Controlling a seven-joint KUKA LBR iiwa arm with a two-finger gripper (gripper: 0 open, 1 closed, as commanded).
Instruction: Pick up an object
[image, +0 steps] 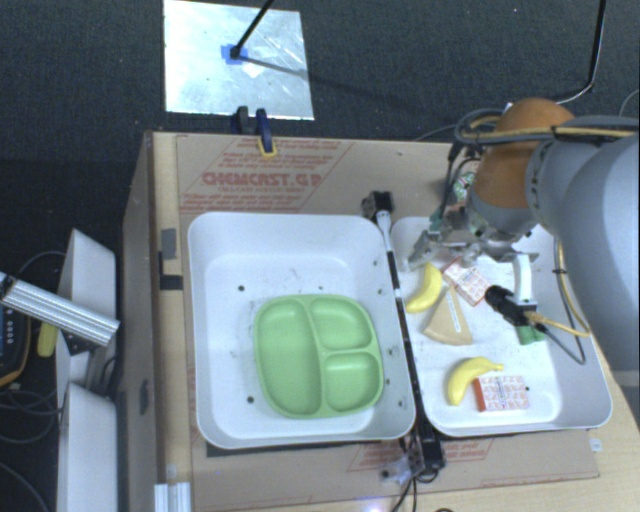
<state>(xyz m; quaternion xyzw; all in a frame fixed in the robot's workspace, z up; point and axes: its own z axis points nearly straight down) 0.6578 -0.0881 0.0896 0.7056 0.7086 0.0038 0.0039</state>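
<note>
A flat brown cardboard-covered tabletop (330, 165) with faded red print carries a shallow white plastic bin on the left (215, 260), smooth-walled with rounded corners. In it lies a pale green plastic plate with three compartments (318, 355), glossy and rounded, set toward the near side. Just beside it stands the matching shallow white plastic bin on the right (572, 385), where the loose things lie. A curved yellow banana (425, 290) rests near that bin's left wall. Just right of it are a small red-and-white patterned carton (467, 282) and, nearer the camera, a pale tan wedge with flat faces (449, 322). Toward the front lie a second, shorter yellow banana (465, 377) and, touching it, another red-and-white patterned box (503, 392). The grey metal hand (447, 248) hangs low at the bin's far end, just above the curved banana and the small carton. I cannot tell whether the hand is apart or together, and nothing is visibly clamped in it.
</note>
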